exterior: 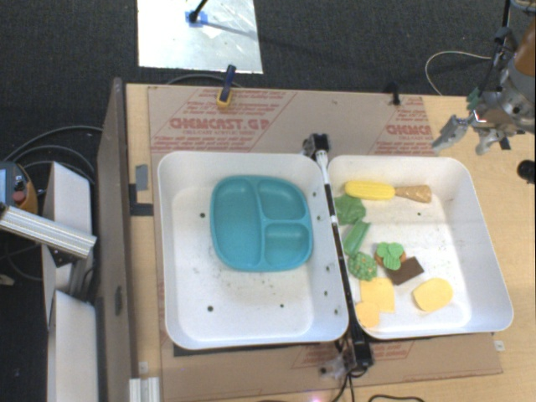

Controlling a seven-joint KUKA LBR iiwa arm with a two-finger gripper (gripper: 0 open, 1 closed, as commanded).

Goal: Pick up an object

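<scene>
The right bin holds several toy food pieces. A yellow corn cob and a tan piece lie at its far side. Green pieces run along its left wall, with a green broccoli on a brown slab near the middle. A yellow square and a yellow round piece lie at the near side. My gripper hangs open above the bench, beyond the bin's far right corner, with nothing between its fingers.
The left bin holds a teal divided plate. A black clamp bar joins the two bins along the middle. Cardboard covers the bench behind them, and a cable loops at the far right.
</scene>
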